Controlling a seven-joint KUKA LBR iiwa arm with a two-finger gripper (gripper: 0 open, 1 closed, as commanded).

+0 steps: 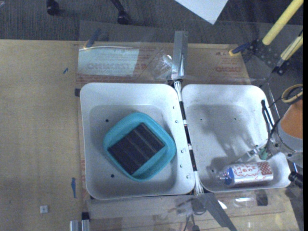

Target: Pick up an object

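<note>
Worktop (33, 129) of pale wood carries two shallow white bins side by side. Behind the left bin (91, 105) lies a clear plastic sheet with faint reddish print, too blurred to read. In the left bin, slightly toward its front, a teal tray (163, 143) sits turned at an angle, with a dark ribbed rectangular block (134, 148) lying in it. Right of the left bin and touching it along the shared edge is the right bin (216, 100). Along its front wall a small bottle (246, 173) lies on its side, clear cap pointing toward the left bin; its white label has red print and a red checked band, and the words cannot be read. The claw (260, 152) hangs just behind the bottle's far end; whether it is apart or together I cannot tell. The grey arm with its orange band (293, 121) enters beyond it.
</note>
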